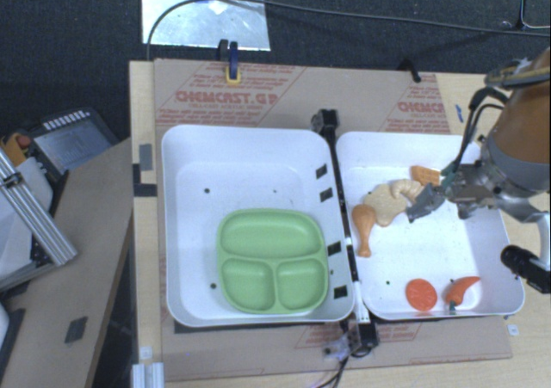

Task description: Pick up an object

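A single fixed camera looks down from above at a slant on the surface (284,89), far enough back to take in both white bins, the left bin (185,171) and the right bin (482,249), side by side, with the arm (521,132) entering from the frame's right.

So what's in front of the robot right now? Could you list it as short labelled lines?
left bin: green divided plate
right bin: chicken drumstick toy, orange piece, red round slice, small red-orange piece
gripper: low over the right bin, beside the drumstick toy
arm: reaches in from the right
held: nothing seen between the fingers
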Motion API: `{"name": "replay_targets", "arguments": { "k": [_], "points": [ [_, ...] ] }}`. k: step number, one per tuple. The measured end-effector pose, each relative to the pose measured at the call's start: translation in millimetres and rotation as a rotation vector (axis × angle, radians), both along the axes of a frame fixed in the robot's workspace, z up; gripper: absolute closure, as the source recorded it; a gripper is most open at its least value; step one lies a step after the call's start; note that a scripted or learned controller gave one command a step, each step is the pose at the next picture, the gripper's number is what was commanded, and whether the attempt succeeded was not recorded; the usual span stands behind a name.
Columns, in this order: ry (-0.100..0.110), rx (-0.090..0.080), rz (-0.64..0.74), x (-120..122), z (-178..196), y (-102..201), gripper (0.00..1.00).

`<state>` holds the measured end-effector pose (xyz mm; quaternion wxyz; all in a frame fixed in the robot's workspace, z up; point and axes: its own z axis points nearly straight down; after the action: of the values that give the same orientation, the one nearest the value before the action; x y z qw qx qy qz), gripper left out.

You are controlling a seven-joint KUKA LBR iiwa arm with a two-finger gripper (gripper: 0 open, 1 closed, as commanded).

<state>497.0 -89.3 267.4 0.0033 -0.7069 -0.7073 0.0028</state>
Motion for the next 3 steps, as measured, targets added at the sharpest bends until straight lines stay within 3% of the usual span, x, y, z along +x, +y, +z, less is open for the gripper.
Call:
{"name": "replay_targets", "arguments": {
  "k": [1, 3],
  "points": [
    [-0.010, -0.001, 0.002, 1.7, 4.9, 0.2, 0.00],
    [-0.004, 0.000, 0.000, -5.6, -98.5, -6.2, 0.00]
  ]
}}
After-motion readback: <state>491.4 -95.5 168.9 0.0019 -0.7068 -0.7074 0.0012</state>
